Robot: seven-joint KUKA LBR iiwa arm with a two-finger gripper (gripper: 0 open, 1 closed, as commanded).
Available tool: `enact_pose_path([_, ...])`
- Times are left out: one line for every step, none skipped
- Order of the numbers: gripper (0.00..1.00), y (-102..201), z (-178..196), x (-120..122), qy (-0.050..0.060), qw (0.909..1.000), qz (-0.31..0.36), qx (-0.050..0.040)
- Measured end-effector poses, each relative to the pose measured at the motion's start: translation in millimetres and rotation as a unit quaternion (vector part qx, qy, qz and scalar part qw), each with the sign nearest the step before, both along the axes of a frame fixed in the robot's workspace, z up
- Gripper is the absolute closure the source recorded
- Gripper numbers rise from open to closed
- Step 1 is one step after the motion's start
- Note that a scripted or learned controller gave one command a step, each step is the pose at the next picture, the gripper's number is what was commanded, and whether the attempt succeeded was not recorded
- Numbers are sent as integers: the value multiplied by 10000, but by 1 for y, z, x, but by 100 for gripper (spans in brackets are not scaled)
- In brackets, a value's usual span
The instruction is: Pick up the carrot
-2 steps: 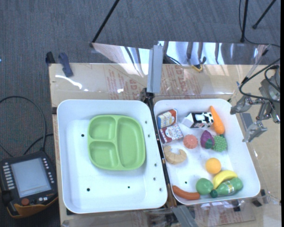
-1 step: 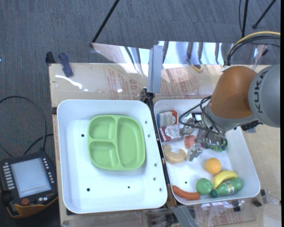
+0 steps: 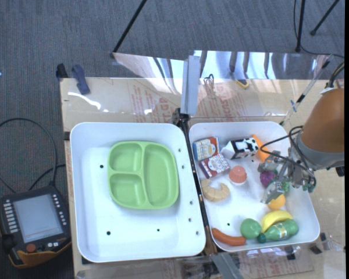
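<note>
In the right bin (image 3: 221, 129), near its right wall, lies a small orange piece that I take for the carrot (image 3: 276, 201). Its upper end is hidden under my gripper (image 3: 281, 185). The gripper hangs low over that spot, reaching in from the right below the arm's orange band (image 3: 328, 121). A purple toy (image 3: 267, 177) lies just to the gripper's left. From this slant I cannot make out whether anything is held.
The right bin also holds a banana (image 3: 277, 218), green fruit (image 3: 250, 228), a green bottle (image 3: 280, 232), a red-orange sausage shape (image 3: 228, 237), a croissant (image 3: 216, 191), a pink cup (image 3: 238, 174), small boxes (image 3: 205, 149), a cow toy (image 3: 242, 147) and another orange piece (image 3: 258, 146). The left bin (image 3: 84, 214) holds a green divided plate (image 3: 144, 174).
</note>
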State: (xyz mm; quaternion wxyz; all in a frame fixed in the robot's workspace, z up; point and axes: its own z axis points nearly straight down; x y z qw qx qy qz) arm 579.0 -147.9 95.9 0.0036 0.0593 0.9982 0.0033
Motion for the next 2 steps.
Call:
enact_pose_path([0,-51,3,-26,-5,9970,-769,-35])
enact_pose_path([0,-6,-9,-24,127,9946,-1033,11])
